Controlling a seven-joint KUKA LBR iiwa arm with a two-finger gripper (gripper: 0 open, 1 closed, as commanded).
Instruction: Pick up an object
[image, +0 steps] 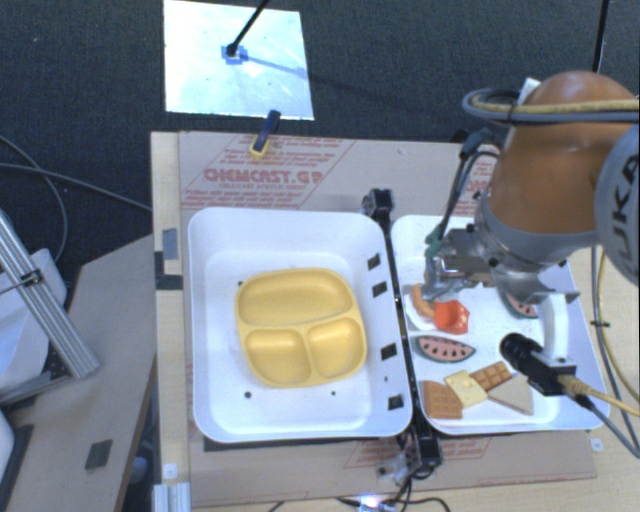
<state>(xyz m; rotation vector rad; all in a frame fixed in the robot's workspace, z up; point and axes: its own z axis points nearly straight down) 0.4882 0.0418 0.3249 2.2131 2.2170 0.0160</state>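
Pincer (438, 292): lowered into the right bin (412, 250), over the upper-left part of its floor, close to the divider between the bins.
Pincer state: cannot be determined from this view; how far it is open is not readable, and no item can be confirmed as gripped.
Arm (560, 160): grey with an orange band, entering from the right and covering the upper-right part of the right bin.
Red toy piece (453, 318): directly below the pincer tip, touching or just short of it; which of the two cannot be told. It rests on the bin floor.
Pale orange piece (422, 308): just left of the red toy piece, beside the pincer, partly hidden.
Watermelon slice (445, 348): flat on the bin floor, just below the red toy piece, apart from it.
Second red slice (520, 303): right of the pincer, partly covered by the arm.
Brown waffle piece (441, 399): near the lower-left corner of the right bin.
Yellow cheese block (465, 386): touching the right side of the waffle piece.
Chocolate bar piece (491, 377): just right of the cheese block.
Tan bread wedge (512, 398): below the chocolate bar piece, near the lower rim.
Left bin (220, 260): beside the right bin, well clear of the pincer.
Yellow divided tray (300, 325): three compartments, lying in the middle of the left bin.
Printed cardboard sheet (265, 175): lies under both bins.
Tabletop (110, 300): carries the sheet and bins.
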